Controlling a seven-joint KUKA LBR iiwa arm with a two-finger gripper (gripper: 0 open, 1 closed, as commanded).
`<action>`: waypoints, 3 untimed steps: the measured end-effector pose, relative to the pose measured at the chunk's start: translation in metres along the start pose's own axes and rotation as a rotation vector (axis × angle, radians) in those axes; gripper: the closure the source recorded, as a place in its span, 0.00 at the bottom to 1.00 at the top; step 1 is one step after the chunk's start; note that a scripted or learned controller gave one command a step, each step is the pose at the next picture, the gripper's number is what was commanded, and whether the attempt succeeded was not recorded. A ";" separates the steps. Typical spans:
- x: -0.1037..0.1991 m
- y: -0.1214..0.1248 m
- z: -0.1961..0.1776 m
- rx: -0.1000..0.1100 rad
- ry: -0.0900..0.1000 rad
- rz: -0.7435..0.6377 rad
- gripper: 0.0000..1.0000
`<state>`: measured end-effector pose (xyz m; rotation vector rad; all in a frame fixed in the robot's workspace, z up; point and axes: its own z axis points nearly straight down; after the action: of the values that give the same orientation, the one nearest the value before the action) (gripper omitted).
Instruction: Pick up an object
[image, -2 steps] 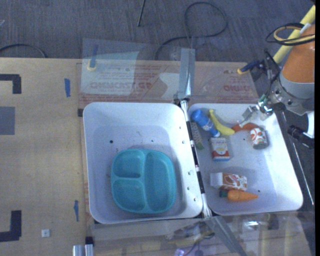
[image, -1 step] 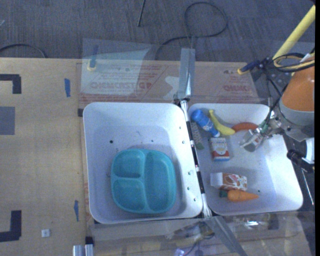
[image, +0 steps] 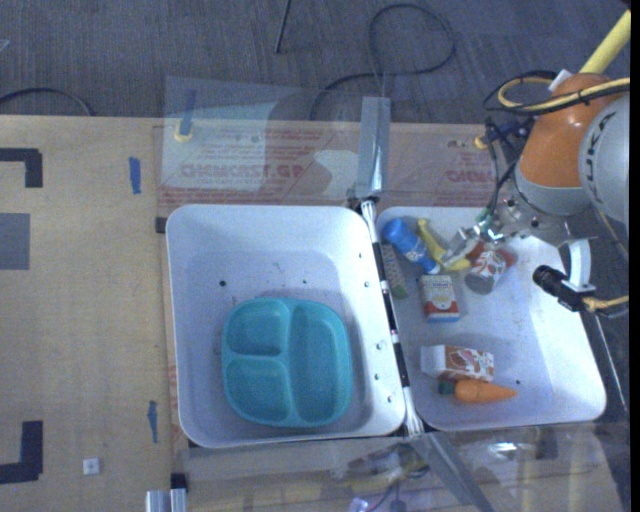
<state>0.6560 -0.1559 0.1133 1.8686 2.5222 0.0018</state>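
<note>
My gripper (image: 478, 240) hangs low over the far part of the right bin (image: 560, 385), below the orange band of the arm (image: 560, 150). It sits right at a red and white can (image: 487, 269) lying on its side and a yellow banana-shaped item (image: 438, 248). To their left lies a blue bottle (image: 407, 243). A small red and white carton (image: 439, 298) lies just below the banana. Nearer the front are a white and red box (image: 458, 361) and an orange carrot (image: 483, 392).
The left bin (image: 200, 250) holds a teal divided plate (image: 288, 362). A metal bar (image: 374, 150) stands behind the divide between the bins. Cables and a black fitting (image: 560, 284) hang off the arm over the right bin's right side.
</note>
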 end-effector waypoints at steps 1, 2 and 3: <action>0.000 0.002 -0.009 -0.002 -0.003 -0.004 1.00; 0.000 0.002 -0.009 -0.002 -0.003 -0.004 0.00; -0.045 -0.001 0.003 0.000 -0.001 -0.008 0.00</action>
<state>0.6681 -0.1998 0.1105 1.8580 2.5287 0.0007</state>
